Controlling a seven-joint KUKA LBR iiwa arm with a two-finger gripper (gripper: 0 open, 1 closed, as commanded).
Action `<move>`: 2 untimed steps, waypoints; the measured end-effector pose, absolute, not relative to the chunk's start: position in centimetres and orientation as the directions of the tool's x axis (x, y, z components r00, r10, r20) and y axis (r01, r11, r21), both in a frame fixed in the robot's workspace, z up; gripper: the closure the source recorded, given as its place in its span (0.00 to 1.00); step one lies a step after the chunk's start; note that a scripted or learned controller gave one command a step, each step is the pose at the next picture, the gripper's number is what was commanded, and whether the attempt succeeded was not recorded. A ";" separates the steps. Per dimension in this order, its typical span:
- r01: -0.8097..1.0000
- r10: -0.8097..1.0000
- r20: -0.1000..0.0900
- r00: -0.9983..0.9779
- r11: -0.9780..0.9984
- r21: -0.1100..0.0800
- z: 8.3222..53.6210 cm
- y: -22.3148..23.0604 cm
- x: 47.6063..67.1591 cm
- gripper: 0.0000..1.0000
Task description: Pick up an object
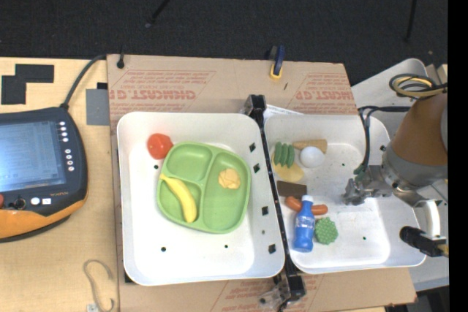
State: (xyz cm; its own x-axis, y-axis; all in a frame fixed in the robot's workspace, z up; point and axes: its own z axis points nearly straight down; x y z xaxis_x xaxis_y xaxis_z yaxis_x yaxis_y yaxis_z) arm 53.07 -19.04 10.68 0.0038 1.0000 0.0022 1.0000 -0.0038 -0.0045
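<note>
Two white bins side by side on a cardboard sheet over the tabletop (58,259). Left bin (139,245): green divided plate (208,212) holding a banana (180,199) in its left section and a small yellow piece (229,179) in its upper right section; a red tomato (159,145) sits just off the plate's upper left edge. Right bin (365,248): items clustered along its left side, namely a green ridged vegetable (284,154), a white ball (312,156) near it, a blue bottle (305,225) with white cap, a broccoli floret (326,231) touching the bottle's right side, and an orange-red piece (313,209) behind the bottle. Arm enters from the right; the tool (356,192) is low over the right bin's right half, apart from the clustered items. Nothing visible between its fingers; whether released or clenched, cannot tell. A teach pendant (36,168) lies at far left.
</note>
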 end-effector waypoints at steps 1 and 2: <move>1.000 1.000 -0.001 0.001 -0.001 0.003 17.0 -19.1 53.2 1.00; 1.000 1.000 -0.001 0.000 0.000 0.003 22.3 -19.2 53.3 1.00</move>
State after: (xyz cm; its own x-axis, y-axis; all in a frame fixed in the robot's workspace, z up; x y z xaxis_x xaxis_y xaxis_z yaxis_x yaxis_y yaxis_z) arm 53.28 -19.21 22.34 -0.0004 1.0000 -0.0011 1.0000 0.0004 0.0033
